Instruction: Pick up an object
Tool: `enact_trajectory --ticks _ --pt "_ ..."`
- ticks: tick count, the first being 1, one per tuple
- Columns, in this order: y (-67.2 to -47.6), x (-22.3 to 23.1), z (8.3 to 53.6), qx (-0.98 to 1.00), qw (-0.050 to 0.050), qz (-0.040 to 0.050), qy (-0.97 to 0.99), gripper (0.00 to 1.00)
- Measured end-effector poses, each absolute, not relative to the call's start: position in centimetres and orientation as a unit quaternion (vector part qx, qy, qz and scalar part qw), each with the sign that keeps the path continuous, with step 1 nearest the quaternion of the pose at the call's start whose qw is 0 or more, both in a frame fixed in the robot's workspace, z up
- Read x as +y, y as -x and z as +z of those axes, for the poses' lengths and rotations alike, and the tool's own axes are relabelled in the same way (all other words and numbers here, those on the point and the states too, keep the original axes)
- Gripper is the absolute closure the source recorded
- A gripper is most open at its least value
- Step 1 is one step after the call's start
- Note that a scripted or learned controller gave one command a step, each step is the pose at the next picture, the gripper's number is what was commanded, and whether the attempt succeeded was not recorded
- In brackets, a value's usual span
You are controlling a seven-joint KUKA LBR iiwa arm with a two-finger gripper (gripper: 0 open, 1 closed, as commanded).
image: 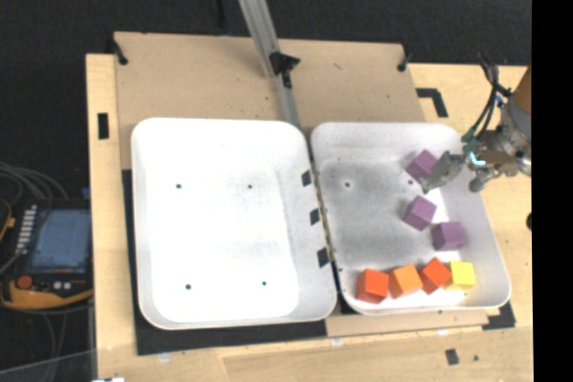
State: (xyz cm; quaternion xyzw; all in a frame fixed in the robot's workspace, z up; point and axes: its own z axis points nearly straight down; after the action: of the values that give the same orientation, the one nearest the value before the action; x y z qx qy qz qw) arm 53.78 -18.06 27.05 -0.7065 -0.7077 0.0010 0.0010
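Three purple blocks lie in the right bin (358, 192): one (422, 163) at the far right, one (419, 212) in the middle and one (448, 235) just below it. Along the bin's front wall sit a red-orange block (373, 284), an orange block (406, 280), a red block (436, 275) and a yellow block (462, 273). My gripper (458, 176) reaches in over the right rim. Its fingers are spread, with the left fingertip (440, 174) right beside the far purple block. Nothing sits between the fingers.
The left bin (152, 219) lies beside the right one, with dark clips between them. A metal pole (255, 4) slants up from the back of the bench. A handheld controller (54, 246) and cables sit off the bench at the left.
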Motion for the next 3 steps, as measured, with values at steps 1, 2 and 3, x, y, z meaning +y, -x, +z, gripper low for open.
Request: enact_trajectory --ticks 1,2,3 --pt "-53.9 -18.1 27.3 -0.707 -0.001 -0.0003 0.707 0.0" --pt "-53.1 -18.1 21.3 -0.707 0.001 0.0015 0.707 0.0" --pt "-52.2 -18.5 16.5 -0.707 0.001 0.0015 0.707 0.0"
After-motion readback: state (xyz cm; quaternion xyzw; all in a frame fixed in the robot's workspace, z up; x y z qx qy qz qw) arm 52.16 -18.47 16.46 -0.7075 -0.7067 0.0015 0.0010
